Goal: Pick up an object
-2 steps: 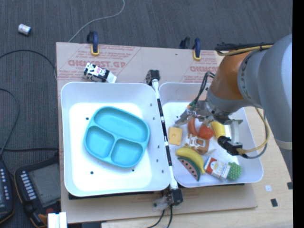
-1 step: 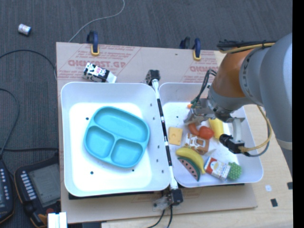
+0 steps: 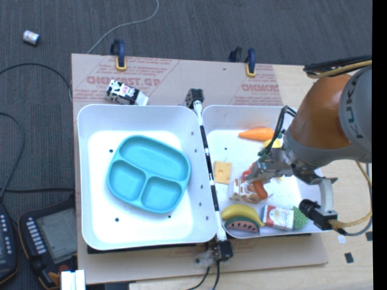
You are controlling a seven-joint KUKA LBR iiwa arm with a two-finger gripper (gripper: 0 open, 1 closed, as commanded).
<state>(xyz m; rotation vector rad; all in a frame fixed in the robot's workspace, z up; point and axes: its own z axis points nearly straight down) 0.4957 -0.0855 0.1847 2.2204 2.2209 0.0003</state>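
The arm (image 3: 329, 122) is reaching in from the right and hanging over the right bin (image 3: 230, 115), its orange band covering much of that bin's far right part. The claw (image 3: 261, 173) is sitting low among the toys near the bin's middle, but its tips are lost in clutter and I cannot tell how they are set or whether anything is caught there. Just under and touching the claw's image, a red piece (image 3: 259, 190) is lying beside a small white and brown item (image 3: 240, 191); which of them the claw is meeting cannot be told. Up from the claw a carrot (image 3: 256, 134) is lying near the bin's far wall. Left of the claw a cheese slice (image 3: 222, 172) is resting by the divider. Nearer the camera than the claw, a banana (image 3: 241, 212) is lying on a watermelon slice (image 3: 242, 226), with a small carton (image 3: 280, 217) just right of them; its printing is too small to read. Well left of the claw, the left bin (image 3: 87, 180) is holding a blue tray (image 3: 149, 174) with three compartments. Beyond both bins the board (image 3: 175, 71) is showing faded red lettering, partly readable as "CHEMCAST GP".
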